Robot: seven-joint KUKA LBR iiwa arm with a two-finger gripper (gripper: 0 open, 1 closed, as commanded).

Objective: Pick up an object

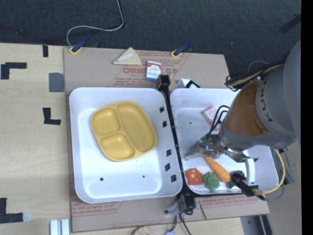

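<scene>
In the right bin (274, 168), a red toy (194, 176), green broccoli (212, 181) and carrot (217, 168) lie near the front rim. The tool (208, 145) hovers just above the carrot (fingers unclear). Farther left, a yellow divided plate (123, 130).

Robot lab — cardboard-topped bench (205, 65), clamps (182, 49), cable (117, 13), carpet.

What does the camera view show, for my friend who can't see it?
The robot's hand reaches into the right bin, just above a toy carrot, a red toy and a green toy. The left bin holds a yellow divided plate.
</scene>
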